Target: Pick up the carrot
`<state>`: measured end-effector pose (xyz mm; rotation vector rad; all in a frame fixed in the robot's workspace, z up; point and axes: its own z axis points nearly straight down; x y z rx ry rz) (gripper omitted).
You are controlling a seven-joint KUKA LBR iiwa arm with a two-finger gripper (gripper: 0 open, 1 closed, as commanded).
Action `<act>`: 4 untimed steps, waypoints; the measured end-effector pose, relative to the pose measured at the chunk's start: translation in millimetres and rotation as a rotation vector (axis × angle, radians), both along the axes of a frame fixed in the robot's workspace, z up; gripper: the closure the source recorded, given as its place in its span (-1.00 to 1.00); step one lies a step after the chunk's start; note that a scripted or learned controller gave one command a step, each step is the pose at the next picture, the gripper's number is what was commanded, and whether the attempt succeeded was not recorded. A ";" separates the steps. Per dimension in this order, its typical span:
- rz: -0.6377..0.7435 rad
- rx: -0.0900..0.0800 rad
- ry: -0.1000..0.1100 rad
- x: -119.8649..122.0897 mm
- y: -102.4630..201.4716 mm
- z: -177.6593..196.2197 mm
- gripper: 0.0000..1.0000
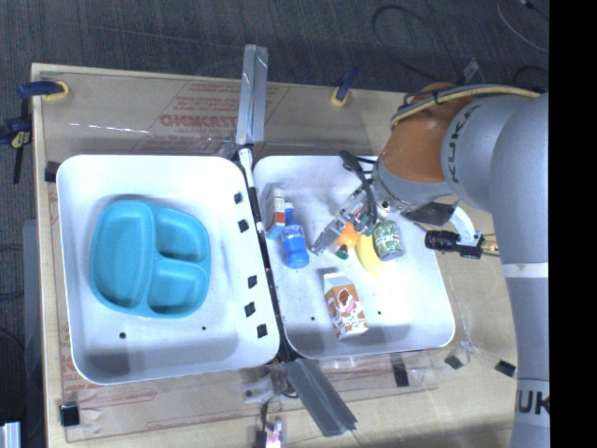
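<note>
Two white bins are sitting side by side on the counter (pixel 140 101). The left bin (pixel 75 334) is holding one blue divided tray (pixel 149 255). The right bin (pixel 420 325) is holding one carrot (pixel 349 241), one yellow item (pixel 367 255), one green can (pixel 387 240), one blue bottle (pixel 295 243), one small carton (pixel 345 309) and one slim tube (pixel 277 209). My claw (pixel 343 227) is reaching down at the carrot, touching it; whether my claw is wide or narrow, I cannot tell.

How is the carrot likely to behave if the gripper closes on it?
The carrot looks like a small, smooth toy, so probably stiff and light, perhaps slippery. Its rounded, tapered shape may roll or squirt sideways. The banana and green can crowd it, so they may get nudged.
</note>
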<state>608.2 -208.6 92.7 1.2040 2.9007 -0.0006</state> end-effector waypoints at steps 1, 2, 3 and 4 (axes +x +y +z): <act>0.005 -0.001 -0.002 1.2 0.6 11.1 1.00; -0.153 0.000 0.000 -33.0 49.9 111.9 1.00; 0.448 0.001 0.002 -60.0 8.2 13.2 1.00; 0.531 -0.001 -0.002 -70.5 63.8 111.9 1.00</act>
